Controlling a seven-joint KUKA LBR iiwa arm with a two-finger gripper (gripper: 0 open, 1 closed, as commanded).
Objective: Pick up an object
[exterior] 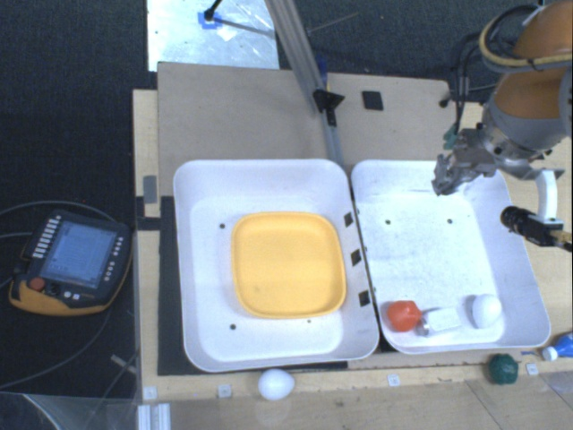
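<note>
The table point(242, 124) has a tan top and carries two white bins side by side on dark carpet. The left bin point(201, 240) holds a yellow plate point(288, 263). The right bin point(448, 240) holds a red object point(402, 314), a small white piece point(440, 321) and a white ball point(485, 309) along its near wall. The gripper point(445, 179) hovers over the right bin's far edge, well apart from these; whether its fingers are spread cannot be told. A teach pendant point(70, 261) lies on the floor at left.

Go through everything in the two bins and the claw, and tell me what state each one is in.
Square yellow plastic plate: lying flat in the left bin.
Small red ball: resting in the right bin, untouched.
Small white ball: resting in the right bin, untouched.
Claw: over the right bin's far edge, away from both balls.
</note>
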